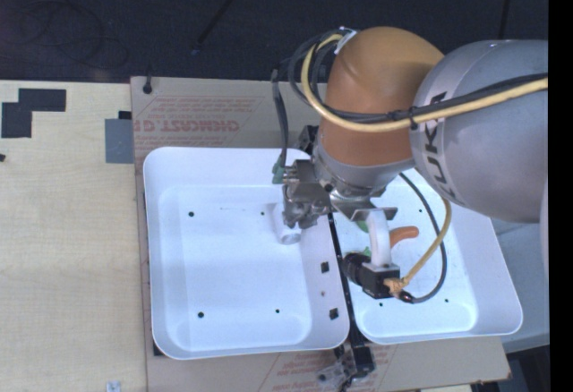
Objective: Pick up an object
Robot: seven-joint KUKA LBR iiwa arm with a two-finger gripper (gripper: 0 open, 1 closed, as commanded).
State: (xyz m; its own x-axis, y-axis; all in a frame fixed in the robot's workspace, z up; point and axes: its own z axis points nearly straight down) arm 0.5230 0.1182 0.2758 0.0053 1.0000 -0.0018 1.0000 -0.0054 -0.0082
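The grey arm (488, 126) reaches across the right bin (470, 301), and its gripper (294, 218) sits low at the middle of the left bin's (224, 278) right edge. Whether the gripper is open or grasps anything cannot be told. A small orange object (406, 234) lies in the right bin, left of its middle.

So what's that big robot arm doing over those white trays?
The grey-and-orange robot arm reaches in from the right and bends down over two white bins. Its gripper is low in the left bin, close to the wall between the two. A small orange object and a green thing lie in the right bin, partly hidden under the arm. Whether the gripper has caught anything is impossible to tell from here.
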